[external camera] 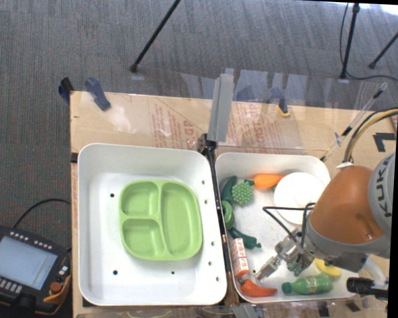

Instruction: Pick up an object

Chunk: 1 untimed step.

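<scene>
The grey arm [347, 214] came in from the right edge of the camera view, its orange band bulging over the right bin [251, 161] and its wrist angled down and toward the bin's near left corner. The claw [271, 268] hung low over the bin floor, pointed down-left, and its fingers [267, 269] appeared close together with nothing visible between them, though how far apart they stood could not be judged with certainty from this slant. Just below and to the left of the claw lay a red-orange chilli-shaped toy [257, 290], near the fingertips but apart from them. Further left of the claw, against the bin's left wall, lay a small red-and-white packet [240, 255]. To the right of the claw, along the near wall, lay a green bottle [309, 285] on its side, and beyond it a yellow banana-like piece [328, 268] partly hidden under the wrist. Up and to the left of the claw sat a dark green toy [241, 191] with a paler knobbly green piece, and a curved dark green item [246, 237] between that and the claw. Above the claw, well apart, lay an orange carrot toy [267, 181] and a white round plate [298, 189], half covered by the arm. Far left of the claw, the left bin [97, 182] held a light green divided tray [160, 220].
</scene>
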### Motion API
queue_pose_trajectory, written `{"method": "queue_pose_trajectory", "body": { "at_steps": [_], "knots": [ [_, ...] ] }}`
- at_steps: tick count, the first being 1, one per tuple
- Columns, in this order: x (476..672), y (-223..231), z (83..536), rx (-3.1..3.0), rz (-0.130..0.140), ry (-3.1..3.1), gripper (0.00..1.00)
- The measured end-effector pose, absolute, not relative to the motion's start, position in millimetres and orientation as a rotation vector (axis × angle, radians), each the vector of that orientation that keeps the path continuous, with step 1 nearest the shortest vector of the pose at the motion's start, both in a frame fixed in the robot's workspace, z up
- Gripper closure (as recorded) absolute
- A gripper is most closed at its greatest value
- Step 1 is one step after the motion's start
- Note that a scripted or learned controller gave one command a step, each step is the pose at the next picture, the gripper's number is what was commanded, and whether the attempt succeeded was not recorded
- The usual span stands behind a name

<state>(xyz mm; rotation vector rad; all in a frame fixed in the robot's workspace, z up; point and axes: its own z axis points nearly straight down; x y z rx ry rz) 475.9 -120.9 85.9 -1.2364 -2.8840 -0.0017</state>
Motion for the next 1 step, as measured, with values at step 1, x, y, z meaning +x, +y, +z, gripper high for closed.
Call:
{"method": "queue_pose_trajectory", "body": {
  "at_steps": [1],
  "knots": [
    [495.9,-201.2,86.9,-1.294,0.000,-2.862,0.00]
  ]
}}
